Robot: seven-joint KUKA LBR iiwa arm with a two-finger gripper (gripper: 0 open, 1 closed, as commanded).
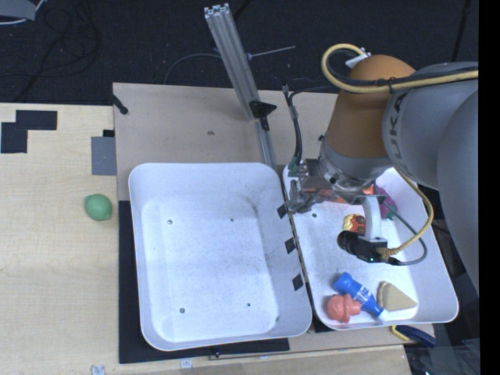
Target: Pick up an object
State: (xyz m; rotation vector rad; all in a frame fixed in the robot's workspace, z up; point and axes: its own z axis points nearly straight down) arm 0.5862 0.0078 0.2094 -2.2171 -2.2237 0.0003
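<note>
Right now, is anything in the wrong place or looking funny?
Yes. A green ball sits alone on the bench, outside and to the left of the left bin. The other toys, a blue piece, a pink piece and a tan wedge, lie together in the right bin.

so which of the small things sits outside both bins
The green ball, alone on the wooden bench left of the bins; the pink lump, blue piece and beige wedge lie in the right bin.
</note>
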